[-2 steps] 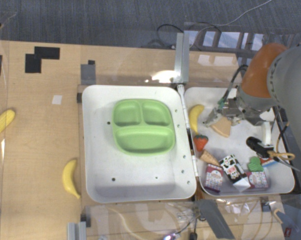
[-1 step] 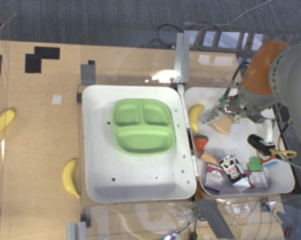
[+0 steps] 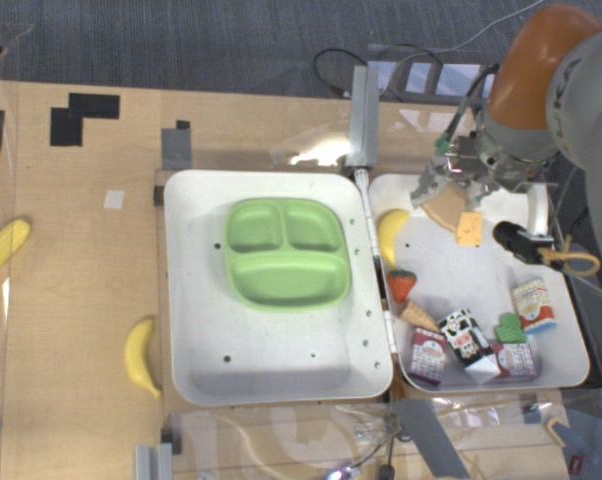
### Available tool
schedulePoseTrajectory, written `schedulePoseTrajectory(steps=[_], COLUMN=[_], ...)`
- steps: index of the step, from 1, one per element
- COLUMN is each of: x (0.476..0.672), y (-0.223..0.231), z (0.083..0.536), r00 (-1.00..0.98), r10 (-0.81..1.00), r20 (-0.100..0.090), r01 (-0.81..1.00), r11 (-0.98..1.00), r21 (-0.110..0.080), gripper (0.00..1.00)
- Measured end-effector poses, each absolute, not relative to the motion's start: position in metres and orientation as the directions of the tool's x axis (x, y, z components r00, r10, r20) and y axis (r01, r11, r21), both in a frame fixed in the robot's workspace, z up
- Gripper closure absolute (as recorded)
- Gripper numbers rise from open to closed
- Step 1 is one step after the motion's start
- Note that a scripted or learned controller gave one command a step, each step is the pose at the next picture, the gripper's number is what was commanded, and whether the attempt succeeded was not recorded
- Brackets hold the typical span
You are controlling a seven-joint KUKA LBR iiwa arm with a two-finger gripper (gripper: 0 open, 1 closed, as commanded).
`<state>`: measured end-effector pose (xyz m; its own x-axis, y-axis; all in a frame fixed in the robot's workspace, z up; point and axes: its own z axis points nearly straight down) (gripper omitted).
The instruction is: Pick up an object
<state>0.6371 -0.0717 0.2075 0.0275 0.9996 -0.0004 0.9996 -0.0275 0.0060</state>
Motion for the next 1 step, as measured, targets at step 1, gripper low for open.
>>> schedulePoseTrajectory(steps=[1], x=[0.641], y=[-0.0948], z=[0.183], r00=[-0.029], r10=[1.0], r20=[-0.001], r01=[1.0], r11=[0.029], r21=[0.003], gripper=[1.0])
